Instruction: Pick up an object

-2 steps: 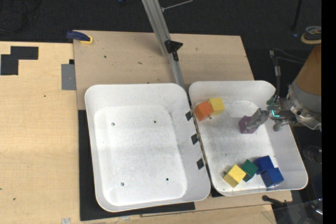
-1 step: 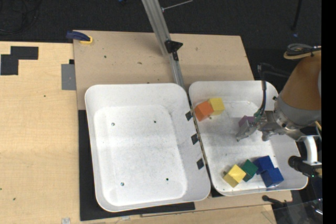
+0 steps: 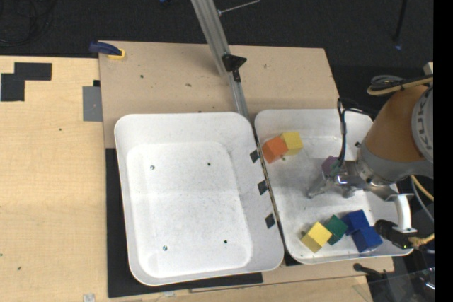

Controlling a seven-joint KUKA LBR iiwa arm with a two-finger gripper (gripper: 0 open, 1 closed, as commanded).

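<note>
Nearby, orange block (image 3: 275, 148) beside yellow one (image 3: 291, 143)

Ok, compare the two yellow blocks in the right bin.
The upper yellow block lies toward the far side, touching an orange block; the lower yellow block lies near the front edge, against a green block. The lower one looks larger. Both lie in the right bin, neither gripped.

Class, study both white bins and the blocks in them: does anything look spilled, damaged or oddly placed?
Nothing stands out. The right bin holds an orange block touching a yellow block, plus a yellow, green and blue cluster near its front edge. All lie inside the bin.
</note>
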